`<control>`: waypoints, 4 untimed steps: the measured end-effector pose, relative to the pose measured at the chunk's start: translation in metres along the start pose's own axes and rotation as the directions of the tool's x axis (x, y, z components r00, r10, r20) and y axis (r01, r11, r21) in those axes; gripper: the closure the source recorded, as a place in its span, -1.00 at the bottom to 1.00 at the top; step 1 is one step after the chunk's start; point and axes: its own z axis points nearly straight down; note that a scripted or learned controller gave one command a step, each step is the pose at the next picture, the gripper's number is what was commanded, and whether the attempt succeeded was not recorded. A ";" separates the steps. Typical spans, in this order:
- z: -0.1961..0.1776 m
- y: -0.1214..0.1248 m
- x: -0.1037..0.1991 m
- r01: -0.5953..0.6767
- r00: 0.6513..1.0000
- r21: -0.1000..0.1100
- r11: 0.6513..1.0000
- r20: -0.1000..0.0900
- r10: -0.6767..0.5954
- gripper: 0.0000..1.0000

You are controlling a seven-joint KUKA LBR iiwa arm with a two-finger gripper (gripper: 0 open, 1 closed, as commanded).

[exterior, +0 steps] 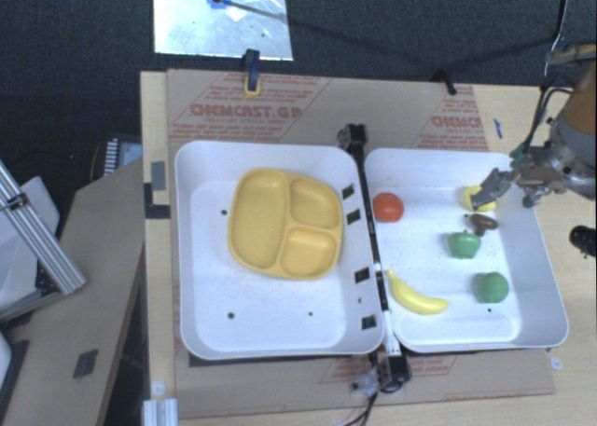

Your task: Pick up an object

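My gripper (512,191) hangs over the far right part of the right bin (420,333), and it is open with its two fingers spread apart. The left fingertip (492,185) is right next to a small yellow object (477,199); nothing sits between the fingers. Just below lie a small brown piece (481,223) and a green pepper-like object (464,245). A green ball (492,286) rests nearer the front. A red-orange ball (388,207) and a yellow banana (417,295) lie on the bin's left side.
The left bin (201,322) holds a yellow divided plate (283,223). A black divider with clips (368,228) runs between the bins. The arm (574,126) comes in from the right edge. Cardboard (280,103) lies under both bins.
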 end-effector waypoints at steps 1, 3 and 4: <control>-0.006 0.002 0.000 0.003 1.000 -0.011 1.000 0.002 -0.003 -1.00; 0.104 0.006 0.002 0.003 1.000 -0.006 1.000 0.001 -0.003 -1.00; 0.149 0.006 0.002 0.000 1.000 -0.008 1.000 0.001 0.000 -1.00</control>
